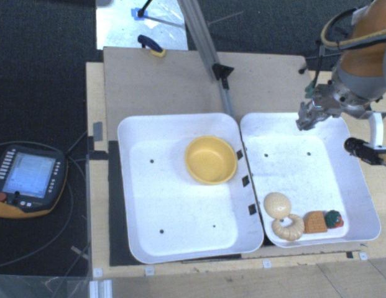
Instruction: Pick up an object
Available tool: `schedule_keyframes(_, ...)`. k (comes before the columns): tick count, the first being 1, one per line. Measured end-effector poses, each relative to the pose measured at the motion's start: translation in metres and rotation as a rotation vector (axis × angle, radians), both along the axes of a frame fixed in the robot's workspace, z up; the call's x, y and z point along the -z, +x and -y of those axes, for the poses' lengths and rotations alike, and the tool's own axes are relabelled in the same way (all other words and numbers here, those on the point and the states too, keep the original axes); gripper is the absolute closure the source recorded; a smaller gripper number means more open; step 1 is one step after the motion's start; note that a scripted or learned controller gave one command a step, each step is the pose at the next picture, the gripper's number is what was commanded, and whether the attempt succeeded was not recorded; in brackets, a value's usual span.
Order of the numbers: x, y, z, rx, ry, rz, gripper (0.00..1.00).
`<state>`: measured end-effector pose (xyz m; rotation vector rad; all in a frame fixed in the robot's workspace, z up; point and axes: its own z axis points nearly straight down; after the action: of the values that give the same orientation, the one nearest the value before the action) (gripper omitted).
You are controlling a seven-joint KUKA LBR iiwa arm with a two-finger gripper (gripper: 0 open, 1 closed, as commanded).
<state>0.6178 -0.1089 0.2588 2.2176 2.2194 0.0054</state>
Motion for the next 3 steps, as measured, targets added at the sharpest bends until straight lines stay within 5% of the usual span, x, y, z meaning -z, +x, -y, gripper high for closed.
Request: schedule_keyframes(3,0.020,-0.019,-0.151,-0.004,0.001,-0.006,1.00)
